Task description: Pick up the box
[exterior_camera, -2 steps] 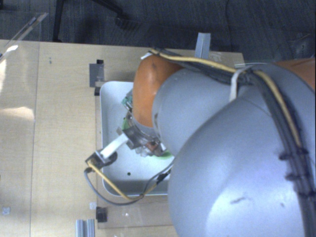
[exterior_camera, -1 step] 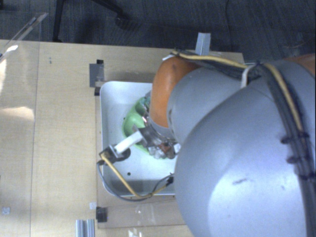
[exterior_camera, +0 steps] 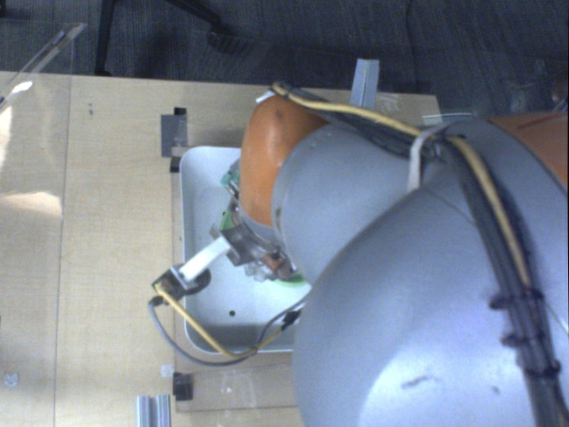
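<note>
Grey arm point(exterior_camera: 427, 274) over white bin point(exterior_camera: 191, 238), box hidden

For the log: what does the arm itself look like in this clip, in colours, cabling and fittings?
The arm has large smooth grey housings, with an orange band above the wrist. A yellow cable and dark cables run along its top. Another thin yellow cable loops below the wrist over the white bin. A metal wrist fitting carries a white part.

Pale matt wood is showing on the bench point(exterior_camera: 98, 238); beside it, the white bin point(exterior_camera: 197, 229) is looking like smooth, glossy plastic.
</note>
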`<state>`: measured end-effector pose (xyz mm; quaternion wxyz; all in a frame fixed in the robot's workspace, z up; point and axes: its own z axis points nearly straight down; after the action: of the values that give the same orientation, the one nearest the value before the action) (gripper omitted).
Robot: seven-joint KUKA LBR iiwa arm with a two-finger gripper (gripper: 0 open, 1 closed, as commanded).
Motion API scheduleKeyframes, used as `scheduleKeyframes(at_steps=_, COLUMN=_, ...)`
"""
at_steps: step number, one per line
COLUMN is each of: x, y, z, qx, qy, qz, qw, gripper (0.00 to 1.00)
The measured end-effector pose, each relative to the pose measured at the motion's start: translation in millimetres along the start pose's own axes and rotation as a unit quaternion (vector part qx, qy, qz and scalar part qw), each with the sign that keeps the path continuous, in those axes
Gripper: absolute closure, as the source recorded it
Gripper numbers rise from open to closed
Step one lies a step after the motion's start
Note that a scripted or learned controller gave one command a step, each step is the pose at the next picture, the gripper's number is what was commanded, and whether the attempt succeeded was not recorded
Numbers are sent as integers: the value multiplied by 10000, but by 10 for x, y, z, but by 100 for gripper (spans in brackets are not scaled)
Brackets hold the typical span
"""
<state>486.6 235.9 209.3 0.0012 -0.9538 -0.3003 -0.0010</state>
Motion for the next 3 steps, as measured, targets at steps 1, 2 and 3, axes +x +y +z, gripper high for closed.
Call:
scheduleKeyframes(at_steps=1, x=-177, y=258, z=274, qx=2, qy=1, qz=1014, qw=9948, gripper=100)
scheduleKeyframes(at_steps=2, x=1, y=11, z=-84, qx=-7, qy=7, qz=753, qw=9972, gripper=100)
scheduleKeyframes(at_steps=3, x=8, y=8, z=-900, qx=-15, qy=18, qz=419, qw=9991, gripper=100)
